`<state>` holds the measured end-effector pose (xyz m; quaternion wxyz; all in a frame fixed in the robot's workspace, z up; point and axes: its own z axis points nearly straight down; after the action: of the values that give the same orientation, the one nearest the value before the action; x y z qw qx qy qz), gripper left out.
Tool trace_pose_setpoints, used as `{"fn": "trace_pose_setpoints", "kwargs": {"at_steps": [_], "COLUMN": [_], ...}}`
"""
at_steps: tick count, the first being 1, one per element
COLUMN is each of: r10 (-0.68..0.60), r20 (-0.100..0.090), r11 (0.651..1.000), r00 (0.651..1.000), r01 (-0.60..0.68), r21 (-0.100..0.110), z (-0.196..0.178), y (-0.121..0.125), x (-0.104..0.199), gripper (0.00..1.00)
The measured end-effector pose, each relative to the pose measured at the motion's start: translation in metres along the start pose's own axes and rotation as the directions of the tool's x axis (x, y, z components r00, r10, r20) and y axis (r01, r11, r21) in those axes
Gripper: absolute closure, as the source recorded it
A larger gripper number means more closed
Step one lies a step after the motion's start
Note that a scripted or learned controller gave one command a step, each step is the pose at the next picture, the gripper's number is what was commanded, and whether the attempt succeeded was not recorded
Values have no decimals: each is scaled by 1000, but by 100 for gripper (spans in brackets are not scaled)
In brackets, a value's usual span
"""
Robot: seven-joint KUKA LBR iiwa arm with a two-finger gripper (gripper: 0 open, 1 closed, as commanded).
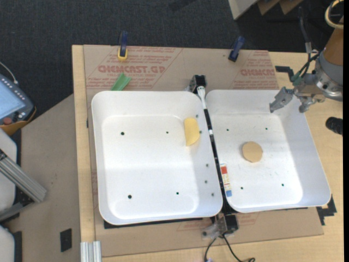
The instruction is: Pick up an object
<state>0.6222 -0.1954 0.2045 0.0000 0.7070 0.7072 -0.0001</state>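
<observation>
Round tan piece (252, 152): lies flat on the floor of the right bin (305, 162), a little toward 3 o'clock from the bin's middle, touching no wall.
Yellow piece (191, 131): an oblong lump in the left bin (109, 162), out at 3 o'clock, just beside the wall it shares with the other bin.
Jaws (290, 101): hanging over the right bin's 1 o'clock corner, well apart from the round tan piece; the two fingers stand spread wide with nothing between them.
Arm (332, 70): comes in from 3 o'clock, grey, with cables running along the wrist.
Divider clip (197, 83): a black clamp at 12 o'clock where the two bins meet; another sits at 6 o'clock (226, 224).
Desk (163, 64): a brown board with red lettering under both bins, with a green scrap (121, 82) and a blue-and-yellow clamp (123, 47) at 11 o'clock.
</observation>
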Motion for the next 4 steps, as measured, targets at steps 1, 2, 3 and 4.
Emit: {"fn": "trace_pose_setpoints", "kwargs": {"at_steps": [1, 2, 3, 4], "r10": [2, -8, 4, 0], "r20": [-6, -1, -3, 6], "r11": [1000, 1000, 1000, 1000], "r00": [1000, 1000, 1000, 1000], "r01": [-2, 8, -4, 0], "r21": [14, -4, 12, -13], "z": [73, 76, 112, 31], "y": [-86, -42, -130, -69], "x": [29, 98, 99, 59], "gripper": [0, 0, 0, 0]}}
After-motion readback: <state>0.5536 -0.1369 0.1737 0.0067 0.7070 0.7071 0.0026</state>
